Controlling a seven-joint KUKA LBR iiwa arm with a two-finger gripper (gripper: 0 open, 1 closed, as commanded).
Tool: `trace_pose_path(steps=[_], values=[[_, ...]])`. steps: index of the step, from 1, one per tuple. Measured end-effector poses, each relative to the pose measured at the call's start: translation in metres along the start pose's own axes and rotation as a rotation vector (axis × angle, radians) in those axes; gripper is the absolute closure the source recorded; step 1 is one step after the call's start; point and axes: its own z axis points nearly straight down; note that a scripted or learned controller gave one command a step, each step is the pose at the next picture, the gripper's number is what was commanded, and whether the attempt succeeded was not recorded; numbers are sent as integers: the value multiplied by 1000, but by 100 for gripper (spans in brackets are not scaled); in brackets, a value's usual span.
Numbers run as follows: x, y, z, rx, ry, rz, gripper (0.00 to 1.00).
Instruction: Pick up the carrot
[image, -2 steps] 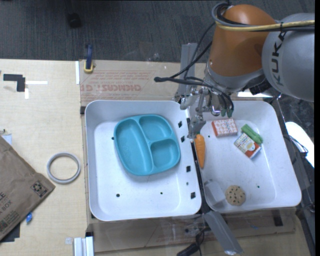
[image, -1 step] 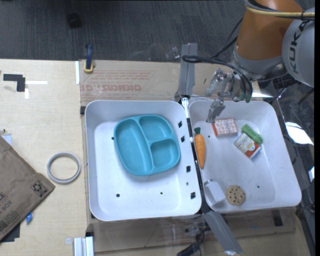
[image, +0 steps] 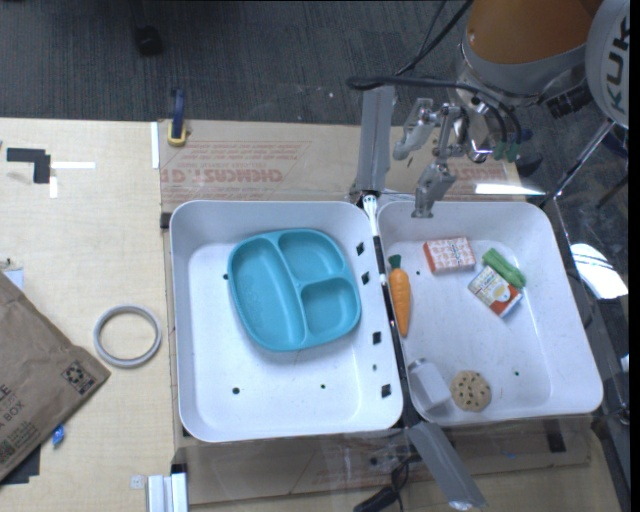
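The carrot (image: 400, 298) is orange with a small green top. It lies lengthwise in the right bin (image: 560, 330), close against the bin's left wall, green end toward the back. My gripper (image: 428, 188) hangs over the back rim of the right bin, well behind the carrot and slightly to its right. It is apart from the carrot and nothing shows in it.
A blue divided plate (image: 295, 290) fills the middle of the left bin (image: 200, 380). The right bin also holds a reddish box (image: 448, 255), a green item (image: 503, 268), a small carton (image: 495, 292), a cookie (image: 470, 390) and a pale grey object (image: 428, 380). A tape ring (image: 127, 334) lies on the bench at left.
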Motion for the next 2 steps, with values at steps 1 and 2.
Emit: trace_pose_path(steps=[1,2], values=[[-11,-13,-98,0,1,-156,0],[-14,59,-97,-2,1,-503,0]])
